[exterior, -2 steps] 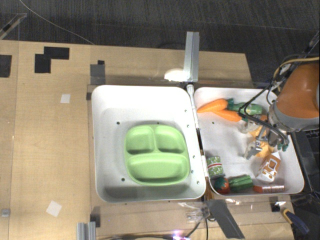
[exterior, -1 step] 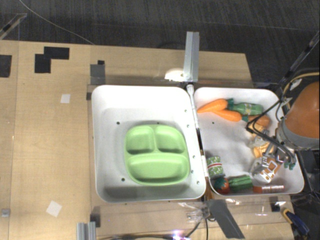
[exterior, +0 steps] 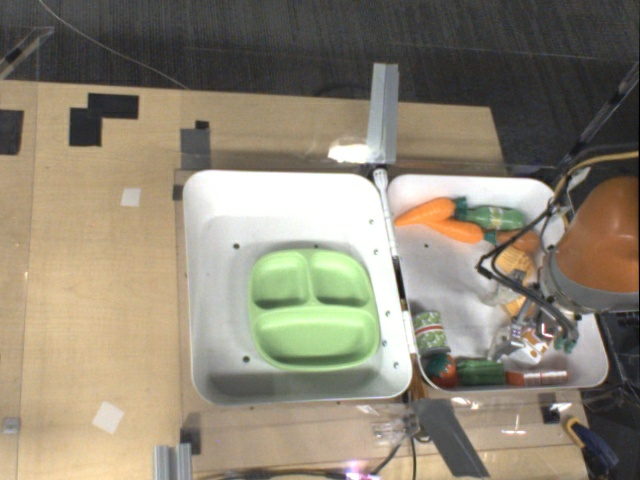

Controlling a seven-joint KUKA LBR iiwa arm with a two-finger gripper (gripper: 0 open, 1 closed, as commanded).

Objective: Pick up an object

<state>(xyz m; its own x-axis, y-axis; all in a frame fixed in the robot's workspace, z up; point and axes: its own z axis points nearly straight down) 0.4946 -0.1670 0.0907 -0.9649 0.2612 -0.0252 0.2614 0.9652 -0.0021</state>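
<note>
We see the jaws point(exterior: 528, 336) low at 5 o'clock in the right bin point(exterior: 465, 298), but cannot tell their opening or any hold. The nearest object, a red-and-green vegetable point(exterior: 478, 372), lies at the jaws' 8 o'clock, long axis running 3 to 9.

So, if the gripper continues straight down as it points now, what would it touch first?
Probably the small jumble of items at the right bin's front edge, near the copper-coloured cylinder directly beneath the gripper. Depth is hard to judge from above.
</note>
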